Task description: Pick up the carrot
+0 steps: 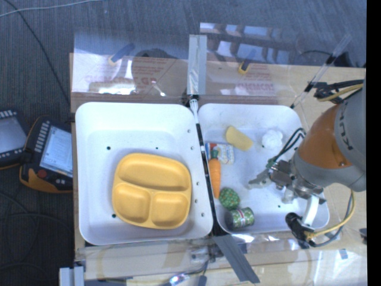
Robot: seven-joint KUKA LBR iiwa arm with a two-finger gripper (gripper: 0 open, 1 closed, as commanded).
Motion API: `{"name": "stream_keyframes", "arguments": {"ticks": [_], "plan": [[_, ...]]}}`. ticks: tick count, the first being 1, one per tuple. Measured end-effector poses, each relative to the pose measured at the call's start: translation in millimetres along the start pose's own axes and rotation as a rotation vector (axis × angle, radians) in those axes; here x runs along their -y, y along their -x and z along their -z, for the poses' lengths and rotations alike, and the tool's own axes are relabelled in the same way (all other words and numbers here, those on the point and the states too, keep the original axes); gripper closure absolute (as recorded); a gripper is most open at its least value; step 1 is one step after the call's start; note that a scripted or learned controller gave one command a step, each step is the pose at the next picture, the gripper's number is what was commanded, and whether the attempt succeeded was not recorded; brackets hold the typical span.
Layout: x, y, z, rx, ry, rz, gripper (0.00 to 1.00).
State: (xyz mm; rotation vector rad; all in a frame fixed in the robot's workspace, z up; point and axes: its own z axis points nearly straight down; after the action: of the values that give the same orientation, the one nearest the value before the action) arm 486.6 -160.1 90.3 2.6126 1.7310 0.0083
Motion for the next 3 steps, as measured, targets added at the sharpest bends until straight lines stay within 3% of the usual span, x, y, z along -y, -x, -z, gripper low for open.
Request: {"name": "stream_keyframes", "arguments": {"ticks": [1, 2, 3], "plan": [[-1.3, -2.8, 9.7, -0.005, 0.002, 0.003, 1.00], [16.0, -77.4, 92.5, 0.002, -0.013, 0.055, 1.00], [30.2, -134.4, 92.5, -0.001, -0.014, 0.508, 1.00]]}}
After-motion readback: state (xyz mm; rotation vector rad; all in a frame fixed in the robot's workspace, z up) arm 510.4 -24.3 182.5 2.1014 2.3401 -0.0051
